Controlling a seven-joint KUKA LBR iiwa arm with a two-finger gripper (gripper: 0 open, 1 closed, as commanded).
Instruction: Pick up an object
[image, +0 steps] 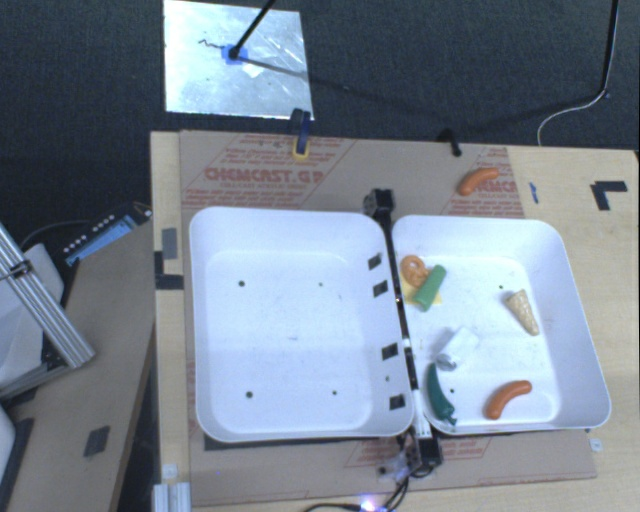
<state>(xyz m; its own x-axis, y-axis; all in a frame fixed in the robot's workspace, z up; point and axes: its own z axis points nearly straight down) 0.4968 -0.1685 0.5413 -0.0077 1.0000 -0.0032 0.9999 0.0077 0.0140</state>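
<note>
The right bin holds several small items. An orange pretzel-like ring lies at its upper left, touching a green block. A tan cone rests toward the right side. Near the middle sits a small white piece. A dark green curved piece lies at the lower left corner, and an orange sausage lies close to the front wall.
The left bin stands beside the right one, with black clips along their shared edge. Another orange sausage lies on the cardboard behind the right bin. A metal frame stands at the far left.
</note>
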